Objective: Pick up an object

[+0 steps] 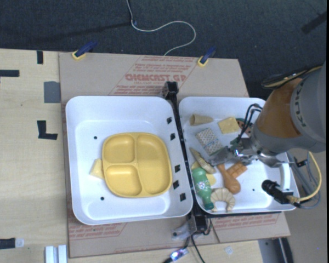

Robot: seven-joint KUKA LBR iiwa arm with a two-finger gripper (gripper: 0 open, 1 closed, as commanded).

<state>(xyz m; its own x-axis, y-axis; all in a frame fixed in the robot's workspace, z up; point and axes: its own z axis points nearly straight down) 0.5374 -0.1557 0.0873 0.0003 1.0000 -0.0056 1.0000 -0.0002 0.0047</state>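
At the near edge of the right bin point(247, 206) lie a croissant point(225, 199) and a green bottle point(201, 184), with an orange carrot-like piece point(230, 178) just behind them. The yellow divided plate point(137, 164) sits mid-way in the left bin point(77, 147). The gripper point(226, 154) hangs low over the right bin's middle, above the carrot piece; whether its fingers are spread or closed cannot be told. Farther back lie a grey mesh piece point(208, 139), a cracker point(228, 125) and a cone point(200, 119).
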